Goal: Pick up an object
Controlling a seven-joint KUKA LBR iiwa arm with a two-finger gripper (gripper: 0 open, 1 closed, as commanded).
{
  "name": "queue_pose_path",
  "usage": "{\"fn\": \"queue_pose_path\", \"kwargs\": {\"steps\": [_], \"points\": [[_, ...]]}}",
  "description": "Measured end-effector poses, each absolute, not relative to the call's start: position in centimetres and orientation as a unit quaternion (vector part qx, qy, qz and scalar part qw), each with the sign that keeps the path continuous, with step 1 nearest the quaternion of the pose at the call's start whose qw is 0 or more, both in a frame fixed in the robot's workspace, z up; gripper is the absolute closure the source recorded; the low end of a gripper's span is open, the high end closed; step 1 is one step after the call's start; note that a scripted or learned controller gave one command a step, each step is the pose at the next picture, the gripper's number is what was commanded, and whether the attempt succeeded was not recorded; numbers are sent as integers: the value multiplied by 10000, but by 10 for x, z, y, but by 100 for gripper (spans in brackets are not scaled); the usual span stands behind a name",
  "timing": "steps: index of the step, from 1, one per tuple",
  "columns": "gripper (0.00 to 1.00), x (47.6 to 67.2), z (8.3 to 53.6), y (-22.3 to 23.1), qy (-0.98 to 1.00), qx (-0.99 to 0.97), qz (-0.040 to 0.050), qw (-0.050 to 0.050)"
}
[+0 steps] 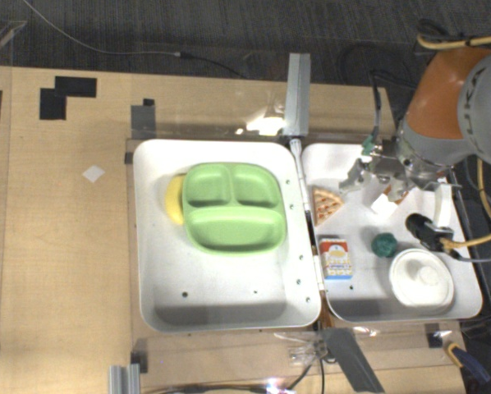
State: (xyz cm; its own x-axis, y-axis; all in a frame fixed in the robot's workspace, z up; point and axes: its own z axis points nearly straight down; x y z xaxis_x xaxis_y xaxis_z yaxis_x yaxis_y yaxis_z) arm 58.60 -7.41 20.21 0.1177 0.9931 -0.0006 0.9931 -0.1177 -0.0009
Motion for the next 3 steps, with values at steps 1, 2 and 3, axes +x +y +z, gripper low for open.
{"fn": "queue_pose_path", "kwargs": {"steps": [1, 2, 3], "points": [[0, 526, 117, -159, -6132, -7899, 7, 7], [0, 530, 87, -154, -6162, -7876, -21, -25], [100, 533, 97, -155, -6171, -7869, -29, -48]]}}
